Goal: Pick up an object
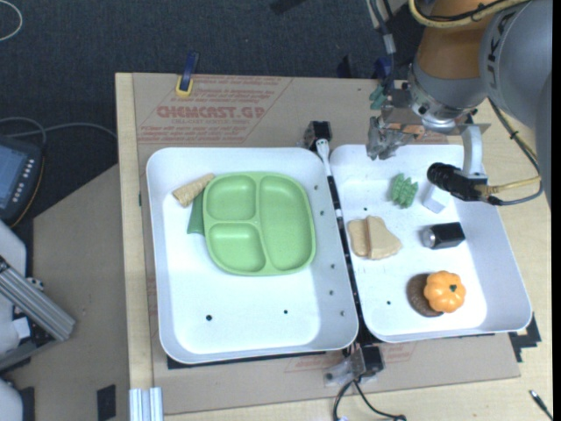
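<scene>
Camera view: hand [383,147], its grip impossible to tell, hangs near a small knobbly green toy [403,190].

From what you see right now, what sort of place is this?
Probably a robotics lab bench, not a kitchen. A robot arm reaches toward two white bins, cables run around the bench, and the food, like the pumpkin, looks like toys.

Camera, one: fixed above the tan board-topped bench [263,103], tilted down at a slant, mid-range. Takes in both shallow white plastic bins, left [245,314] and right [491,266], whole. Grey-and-orange robot arm [465,24] enters upper right.
</scene>
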Controlling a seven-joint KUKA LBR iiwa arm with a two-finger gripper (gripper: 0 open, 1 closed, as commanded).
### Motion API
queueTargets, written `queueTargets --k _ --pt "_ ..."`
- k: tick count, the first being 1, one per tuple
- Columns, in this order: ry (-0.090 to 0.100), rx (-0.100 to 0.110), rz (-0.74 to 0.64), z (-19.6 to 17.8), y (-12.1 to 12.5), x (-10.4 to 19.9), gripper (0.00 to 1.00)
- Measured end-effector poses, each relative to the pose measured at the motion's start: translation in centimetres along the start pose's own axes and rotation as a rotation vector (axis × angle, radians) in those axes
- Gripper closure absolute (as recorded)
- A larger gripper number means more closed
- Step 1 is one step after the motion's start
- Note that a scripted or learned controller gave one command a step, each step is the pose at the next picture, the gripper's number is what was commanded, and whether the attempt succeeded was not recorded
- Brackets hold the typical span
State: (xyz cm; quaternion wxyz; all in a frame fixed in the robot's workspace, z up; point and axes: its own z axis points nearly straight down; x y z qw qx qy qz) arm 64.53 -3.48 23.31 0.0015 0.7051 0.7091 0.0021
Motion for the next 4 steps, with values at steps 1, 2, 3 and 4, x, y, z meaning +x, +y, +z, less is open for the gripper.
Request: queueTargets --k 1,2,3,4 --pt "0.001 0.003 -0.001 1.6 1.0 5.8 1.0" --pt "0.0 0.005 0.003 1.1 0.4 7.2 1.0" --pt "-0.002 0.002 0.006 1.5 1.6 6.4 1.0" --pt "-0.001 0.0 0.003 -0.3 1.3 7.5 1.0"
